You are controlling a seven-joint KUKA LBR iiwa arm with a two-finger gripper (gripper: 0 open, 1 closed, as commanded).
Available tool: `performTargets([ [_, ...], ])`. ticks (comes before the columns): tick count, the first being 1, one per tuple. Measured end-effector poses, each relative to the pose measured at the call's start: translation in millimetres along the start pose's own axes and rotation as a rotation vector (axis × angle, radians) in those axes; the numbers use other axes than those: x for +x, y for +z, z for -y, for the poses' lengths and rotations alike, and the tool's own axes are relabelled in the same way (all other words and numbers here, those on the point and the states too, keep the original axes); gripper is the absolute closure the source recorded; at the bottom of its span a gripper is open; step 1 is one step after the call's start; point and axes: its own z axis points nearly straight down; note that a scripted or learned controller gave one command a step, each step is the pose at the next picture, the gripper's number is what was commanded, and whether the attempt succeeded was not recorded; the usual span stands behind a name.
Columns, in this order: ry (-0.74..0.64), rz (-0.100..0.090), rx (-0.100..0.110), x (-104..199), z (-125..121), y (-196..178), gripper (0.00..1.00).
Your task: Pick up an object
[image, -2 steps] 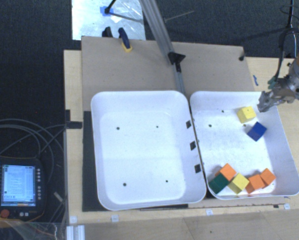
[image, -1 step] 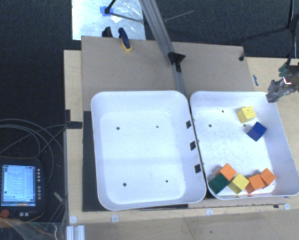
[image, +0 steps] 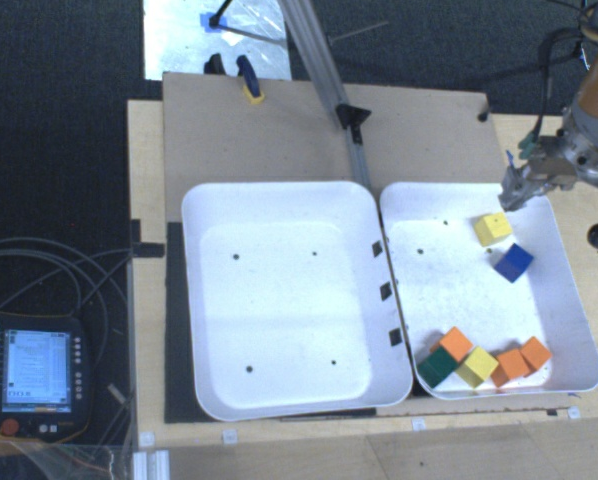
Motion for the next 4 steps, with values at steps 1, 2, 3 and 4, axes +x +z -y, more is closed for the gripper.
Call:
performTargets([
  [1, 0.001, 0.0, 0.002, 40.4, 21.1, 8.7, 1.0],
  [2, 0.0, -0.001, 0.001, 86.9, 27.8, 13.5, 1.0],
  [3, 0.0, -0.002, 0.003, 136.2, 48.6, 27.6, 1.0],
  [4, -0.001, -0.002, 0.002, 191.6, 63.2, 37.0, 1.0],
])
